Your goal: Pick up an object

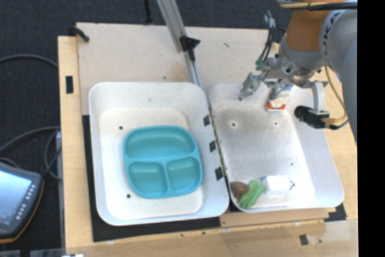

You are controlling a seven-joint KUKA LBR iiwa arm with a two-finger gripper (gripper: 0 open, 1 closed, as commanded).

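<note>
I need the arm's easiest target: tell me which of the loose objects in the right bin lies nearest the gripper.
The small red-and-white object at the right white bin's far end, just below the gripper. The brown lump, green piece and white block cluster at the near edge.

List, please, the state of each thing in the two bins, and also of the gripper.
gripper: open, above the right bin's far end, holding nothing.
teal divided plate: flat in the left bin.
green object: lying at the right bin's near edge.
brown object: beside the green one.
white object: lying near them.
</note>
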